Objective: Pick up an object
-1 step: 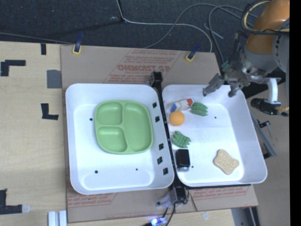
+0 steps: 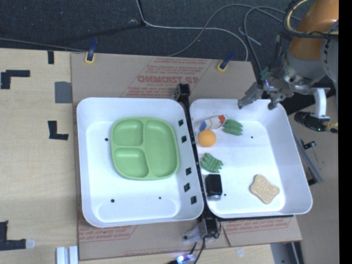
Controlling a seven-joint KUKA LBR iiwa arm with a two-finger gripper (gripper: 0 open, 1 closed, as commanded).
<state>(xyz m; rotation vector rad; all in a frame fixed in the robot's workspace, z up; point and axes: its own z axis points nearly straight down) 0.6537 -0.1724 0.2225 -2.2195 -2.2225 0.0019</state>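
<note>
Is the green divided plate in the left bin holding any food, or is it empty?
Empty. The green plate shows three bare compartments; the small items, such as the orange ball, lie in the right bin.

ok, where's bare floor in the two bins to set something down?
Right bin: bare middle and right side, bordered by the pea pod, the cracker and the right wall. Crowded along its left wall: carton, orange ball, green leafy piece, black block. Left bin: the green divided plate takes the centre; bare strip along the near edge below it.
</note>
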